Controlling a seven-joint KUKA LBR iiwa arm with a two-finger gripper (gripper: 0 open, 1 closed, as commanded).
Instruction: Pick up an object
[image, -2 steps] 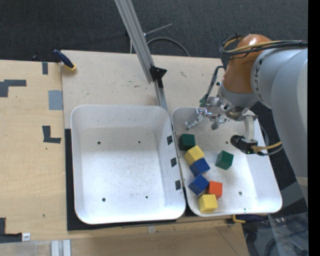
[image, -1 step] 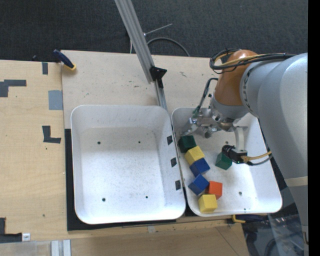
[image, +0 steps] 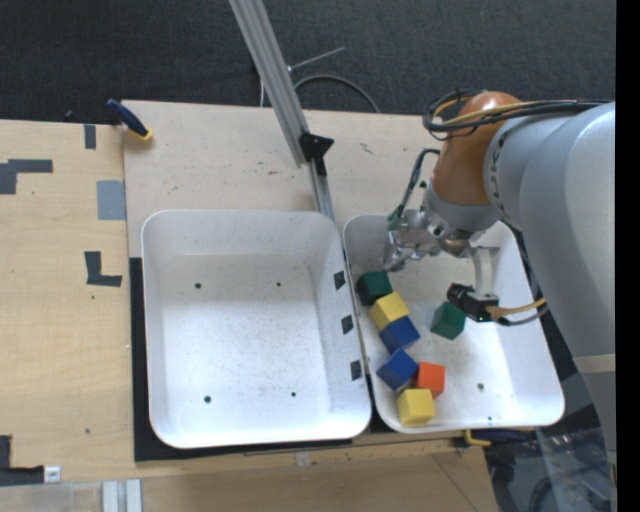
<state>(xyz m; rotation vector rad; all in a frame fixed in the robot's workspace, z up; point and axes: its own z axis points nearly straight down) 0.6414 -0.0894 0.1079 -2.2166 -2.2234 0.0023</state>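
Several small blocks lie in the right bin (image: 500, 400). A dark green block (image: 373, 287) sits at the top of a row along the bin's left wall, followed by a yellow block (image: 389, 309) and a blue block (image: 401, 333). Lower down are a second blue block (image: 397, 368), an orange block (image: 431, 377) and a second yellow block (image: 416, 406). Another green block (image: 448, 321) lies apart in the middle. My gripper (image: 393, 254) hangs in the bin's upper left corner, just above and right of the dark green block, with nothing seen in it.
The left bin (image: 160, 300) stands beside the right one, their walls meeting at a ridge (image: 350, 310). A slanted metal rail (image: 285, 90) crosses above the bins. The arm's cable and a black connector (image: 470, 300) hang over the right bin's middle.
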